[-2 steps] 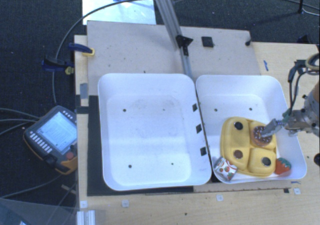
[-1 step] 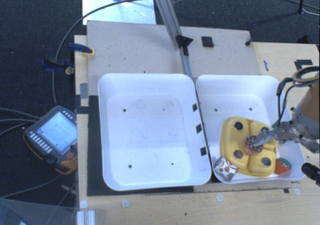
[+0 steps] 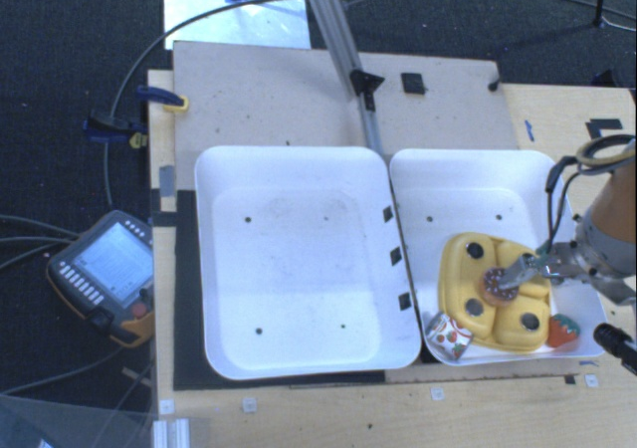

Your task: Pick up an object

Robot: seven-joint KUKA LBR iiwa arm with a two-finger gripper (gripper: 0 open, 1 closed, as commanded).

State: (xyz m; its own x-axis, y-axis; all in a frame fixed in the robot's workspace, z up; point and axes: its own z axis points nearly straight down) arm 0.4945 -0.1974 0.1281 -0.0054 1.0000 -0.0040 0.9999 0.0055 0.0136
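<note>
- The arm (image 3: 607, 222) comes in from the right edge, its grey wrist low over the right bin (image 3: 468, 187).
- The gripper (image 3: 506, 280) is down on the yellow block (image 3: 495, 289), a chunky yellow piece with dark round holes in its top.
- Right at the tip sits a small brownish round thing (image 3: 494, 286), on top of the yellow block. Whether the tool actually has hold of it, I cannot tell; the tip is too small and blurred to read.
- The yellow block lies in the near right part of the right bin, tilted a little against the bin's front wall.
- Just beside it at the front, a white patterned cup (image 3: 449, 336) leans in the bin's near-left corner, touching or almost touching the block.
- On the other side, a red strawberry-like toy (image 3: 563, 331) sits in the near-right corner, close against the block.
- The left bin (image 3: 289, 257) lies alongside, its rim meeting the right bin's rim.
- Off the bench to the left, a teach pendant (image 3: 105, 277) rests on the dark floor.
</note>
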